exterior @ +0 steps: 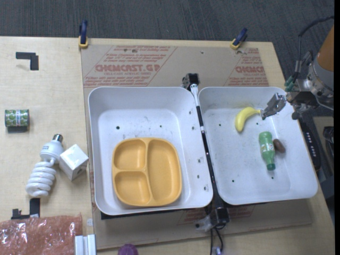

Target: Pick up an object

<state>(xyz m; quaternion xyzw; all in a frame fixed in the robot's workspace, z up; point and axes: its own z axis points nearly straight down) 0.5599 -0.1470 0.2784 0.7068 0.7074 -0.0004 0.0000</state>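
Dark grey carpet runs behind a pale wooden bench [42, 89], on which a brown sheet printed with red lettering [133, 62] is clamped under two shallow white bins. Well to the claw's left sits the left bin [101, 142], holding a yellow divided plate [146, 171] flat on its floor. Directly under and around the claw lies the right bin [234, 190], its far right corner just below the fingers. From the right edge the grey arm [319, 84] reaches in, an orange band showing at the top corner. The claw [274, 106] hangs over the upper right part of the right bin with its two fingers spread apart, nothing between them. Just to its left lies a yellow banana [244, 118], its near tip close to the fingers though contact cannot be judged. Below the claw, apart from it, lies a green bottle [266, 147] on its side, with a small brown object [279, 145] touching its right flank. Far left on the bench rest a white spiral bulb [43, 171], a white cube [74, 161] beside it, and a small green can [17, 118].
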